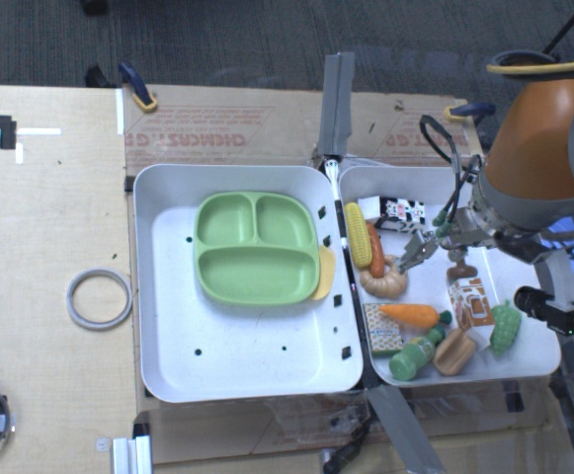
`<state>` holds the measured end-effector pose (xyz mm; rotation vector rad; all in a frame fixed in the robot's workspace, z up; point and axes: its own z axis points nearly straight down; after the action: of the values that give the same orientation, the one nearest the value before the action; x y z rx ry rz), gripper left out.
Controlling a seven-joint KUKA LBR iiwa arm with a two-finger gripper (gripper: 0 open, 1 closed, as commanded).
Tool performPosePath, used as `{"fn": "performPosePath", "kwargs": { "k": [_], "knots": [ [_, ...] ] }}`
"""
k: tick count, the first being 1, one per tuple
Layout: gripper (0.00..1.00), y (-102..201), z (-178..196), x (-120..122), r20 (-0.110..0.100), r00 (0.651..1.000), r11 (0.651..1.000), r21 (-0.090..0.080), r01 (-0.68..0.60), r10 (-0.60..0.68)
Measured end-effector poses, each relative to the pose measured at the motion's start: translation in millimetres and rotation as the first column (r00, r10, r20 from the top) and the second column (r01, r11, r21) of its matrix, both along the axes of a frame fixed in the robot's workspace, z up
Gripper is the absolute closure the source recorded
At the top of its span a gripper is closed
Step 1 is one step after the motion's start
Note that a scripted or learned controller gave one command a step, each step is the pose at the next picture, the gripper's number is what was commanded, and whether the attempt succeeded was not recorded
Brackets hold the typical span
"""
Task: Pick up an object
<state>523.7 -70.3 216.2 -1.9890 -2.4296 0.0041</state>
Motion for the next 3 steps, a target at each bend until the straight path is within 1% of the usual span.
{"fn": "performPosePath", "kwargs": {
  "k": [1,2,3],
  "knots": [
    [0.00,-33,-67,-47,0.000,1.000,1.000,0.001,0.001,-0.001],
    [0.00,-32,-119,-44,0.010,0.998,0.998,-0.001,0.065,-0.065],
    [1.00,-33,-110,-43,0.011,0.998,0.998,-0.001,0.069,-0.069]
  ]
}}
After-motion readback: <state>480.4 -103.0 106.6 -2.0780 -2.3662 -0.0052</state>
